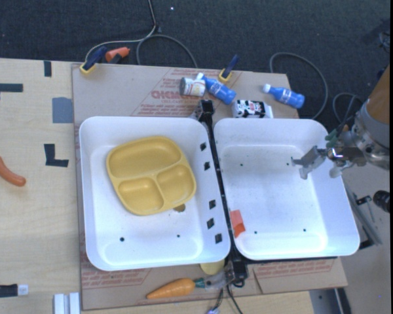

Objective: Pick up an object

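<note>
Overhead, workbench: a brown cardboard sheet (164, 93) on a pale wood-look bench (26, 208) carries two shallow white bins, w/ dark carpet (65, 12) beyond the far edge. The left bin (95, 241) holds a yellow 3-section plate (150, 175), lying flat toward its far half; a small dark item under the plate's near rim is too small to ID. In the right bin (281, 241), an orange scrap (237, 222) sits by the left wall. The grey arm (373, 139) enters from the right, largely cut off by the frame. Its gripper (321, 163) hangs over the right bin's far-right corner, fingers spread apart, nothing between them, well apart from the plate. Outside the bins: blue-and-white bottles (217, 89) behind them, a carrot (171, 288) at the near edge partly under cables, a sausage-like piece (8, 171) at far left.
</note>
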Tool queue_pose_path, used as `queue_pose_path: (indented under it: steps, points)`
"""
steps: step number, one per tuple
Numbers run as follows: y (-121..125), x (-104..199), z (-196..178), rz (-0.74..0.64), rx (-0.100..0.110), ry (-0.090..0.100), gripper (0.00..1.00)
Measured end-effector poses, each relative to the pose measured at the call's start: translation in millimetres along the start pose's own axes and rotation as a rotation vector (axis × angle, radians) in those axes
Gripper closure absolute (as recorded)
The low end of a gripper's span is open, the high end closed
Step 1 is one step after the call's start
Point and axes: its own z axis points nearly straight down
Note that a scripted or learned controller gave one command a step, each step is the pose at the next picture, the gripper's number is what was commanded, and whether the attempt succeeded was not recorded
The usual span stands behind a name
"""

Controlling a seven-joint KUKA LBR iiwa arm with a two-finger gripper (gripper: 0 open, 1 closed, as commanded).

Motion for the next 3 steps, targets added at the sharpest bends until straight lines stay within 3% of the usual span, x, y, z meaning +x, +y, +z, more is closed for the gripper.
queue_pose_path:
  steps: [1,2,3]
  points:
    - [-22,53,109,-0.003,0.013,0.005,0.0]
    - [49,-34,78,0.004,-0.008,-0.006,0.0]
    - [92,19,142,-0.005,0.003,0.002,0.0]
